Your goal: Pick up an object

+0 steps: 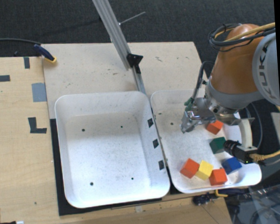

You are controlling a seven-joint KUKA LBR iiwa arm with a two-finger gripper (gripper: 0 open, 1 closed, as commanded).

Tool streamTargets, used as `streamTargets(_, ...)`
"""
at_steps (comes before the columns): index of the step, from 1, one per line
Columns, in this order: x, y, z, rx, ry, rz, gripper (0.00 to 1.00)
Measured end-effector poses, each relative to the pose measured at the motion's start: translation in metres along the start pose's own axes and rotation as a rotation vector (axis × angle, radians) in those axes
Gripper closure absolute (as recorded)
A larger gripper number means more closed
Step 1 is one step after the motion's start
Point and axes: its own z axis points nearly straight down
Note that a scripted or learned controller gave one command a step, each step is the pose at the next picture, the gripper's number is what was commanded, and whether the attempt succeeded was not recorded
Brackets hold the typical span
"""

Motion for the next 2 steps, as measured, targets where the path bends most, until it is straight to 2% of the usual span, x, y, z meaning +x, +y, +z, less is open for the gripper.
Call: streamTargets(2, 0.121, 0.0, 0.008, 0.001, -0.001, -0.001, 1.0)
